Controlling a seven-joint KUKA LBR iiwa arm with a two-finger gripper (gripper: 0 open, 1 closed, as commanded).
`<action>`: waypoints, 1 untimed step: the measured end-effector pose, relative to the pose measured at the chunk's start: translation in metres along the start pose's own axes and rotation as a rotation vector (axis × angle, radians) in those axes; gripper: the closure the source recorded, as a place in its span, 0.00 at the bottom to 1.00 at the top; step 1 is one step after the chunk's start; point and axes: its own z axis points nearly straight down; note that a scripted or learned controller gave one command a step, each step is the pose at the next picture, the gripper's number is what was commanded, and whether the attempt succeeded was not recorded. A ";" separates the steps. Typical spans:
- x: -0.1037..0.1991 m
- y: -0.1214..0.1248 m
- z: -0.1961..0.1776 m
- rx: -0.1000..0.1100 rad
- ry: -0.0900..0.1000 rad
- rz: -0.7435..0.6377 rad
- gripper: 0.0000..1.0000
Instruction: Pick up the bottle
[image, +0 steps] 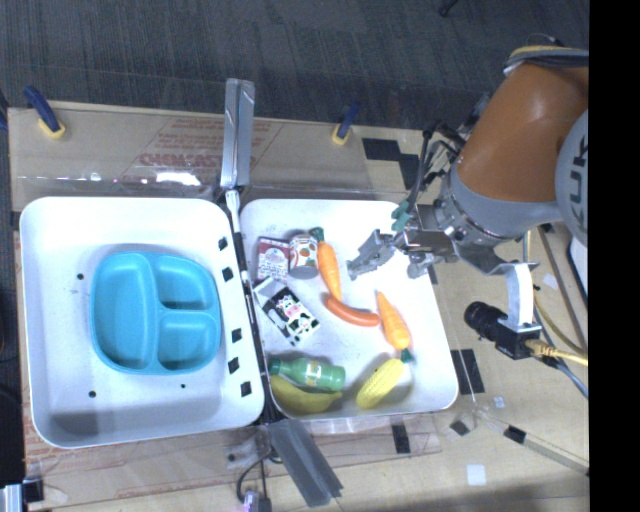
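Observation:
A green bottle (309, 373) with a yellow cap end lies on its side near the front edge of the right bin (432, 330), resting against a banana (303, 398). My gripper (385, 255) hangs over the upper right part of that bin, well behind the bottle. Its two fingers (365, 258) stand apart with nothing between them.
The right bin also holds two carrots (393, 318), a sausage (350, 311), a corn cob (380, 381), a small carton (272, 258), a can (302, 254) and a black-and-white box (289, 312). A blue divided tray (155, 310) sits in the left bin (50, 330).

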 end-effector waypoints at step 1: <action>0.075 -0.027 -0.010 0.002 0.000 0.044 0.00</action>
